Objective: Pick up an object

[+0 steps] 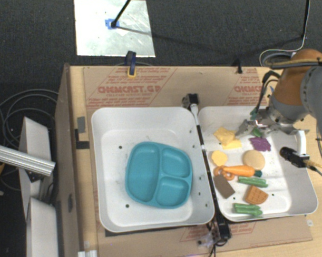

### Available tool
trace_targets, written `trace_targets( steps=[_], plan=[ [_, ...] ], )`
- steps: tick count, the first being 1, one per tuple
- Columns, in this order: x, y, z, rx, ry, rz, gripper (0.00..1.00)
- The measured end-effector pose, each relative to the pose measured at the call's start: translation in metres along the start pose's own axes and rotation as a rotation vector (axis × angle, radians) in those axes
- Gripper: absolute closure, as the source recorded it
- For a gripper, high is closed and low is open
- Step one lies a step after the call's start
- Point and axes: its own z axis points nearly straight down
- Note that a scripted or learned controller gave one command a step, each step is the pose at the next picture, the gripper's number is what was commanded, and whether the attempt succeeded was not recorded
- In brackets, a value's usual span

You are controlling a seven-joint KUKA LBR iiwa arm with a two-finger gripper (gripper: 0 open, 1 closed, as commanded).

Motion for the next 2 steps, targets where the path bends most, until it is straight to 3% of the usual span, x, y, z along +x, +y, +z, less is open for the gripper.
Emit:
trace_targets(
  steps=[1, 2],
  plan=[
    [-0.027, -0.038, -0.002, 0.0, -0.002, 0.007, 0.0],
    [-0.025, 0.0, -0.001, -0.001, -0.001, 0.002, 0.0]
  ],
)
